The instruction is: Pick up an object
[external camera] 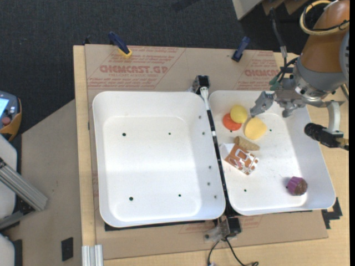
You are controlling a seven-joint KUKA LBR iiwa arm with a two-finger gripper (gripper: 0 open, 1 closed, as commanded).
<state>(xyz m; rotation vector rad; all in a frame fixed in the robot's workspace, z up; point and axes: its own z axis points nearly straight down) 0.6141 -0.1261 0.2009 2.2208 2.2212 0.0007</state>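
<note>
Two shallow white plastic bins, smooth with a soft sheen, sit on matt brown printed cardboard; the grey metal gripper looks dull.

A robotics lab: clamped cardboard bench, white bins.

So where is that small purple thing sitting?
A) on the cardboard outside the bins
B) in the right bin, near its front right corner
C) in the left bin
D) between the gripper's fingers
B: the purple object lies in the right bin near its front right corner, apart from the yellow and orange pieces and well clear of the gripper.
</note>
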